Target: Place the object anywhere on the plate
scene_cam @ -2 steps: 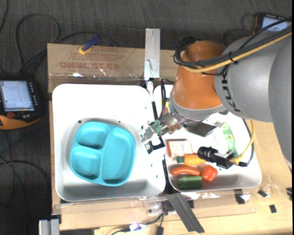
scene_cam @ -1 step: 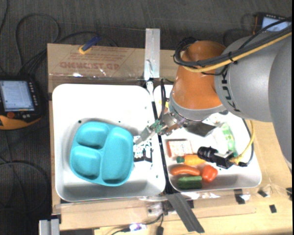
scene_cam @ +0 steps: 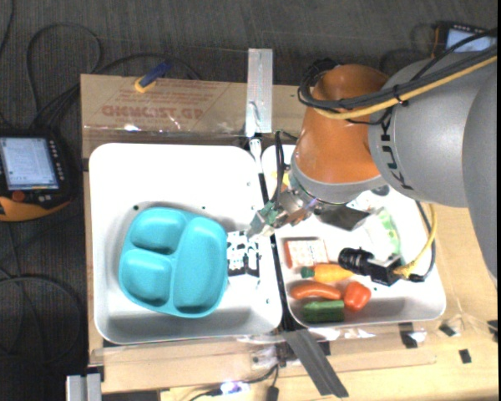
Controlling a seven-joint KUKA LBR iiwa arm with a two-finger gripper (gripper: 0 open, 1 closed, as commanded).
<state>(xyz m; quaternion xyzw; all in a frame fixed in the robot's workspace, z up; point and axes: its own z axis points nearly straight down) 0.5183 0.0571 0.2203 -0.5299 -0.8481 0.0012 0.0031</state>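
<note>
A turquoise plate (scene_cam: 174, 261) with three compartments lies in the left bin (scene_cam: 150, 170), toward its front left. My gripper (scene_cam: 243, 254) hangs low over the left bin's right side, just off the plate's right rim and close to the wall between the two bins. The grey arm with its orange band comes in above the right bin and hides that bin's back part. I cannot make out anything held at the gripper's tip.
The right bin (scene_cam: 430, 303) holds a small white and red box (scene_cam: 303, 250), an orange carrot (scene_cam: 329, 271), a red pepper (scene_cam: 357, 296), a red sausage-like piece (scene_cam: 311, 291), a green cucumber piece (scene_cam: 321, 311) and a green-white packet (scene_cam: 388, 228).
</note>
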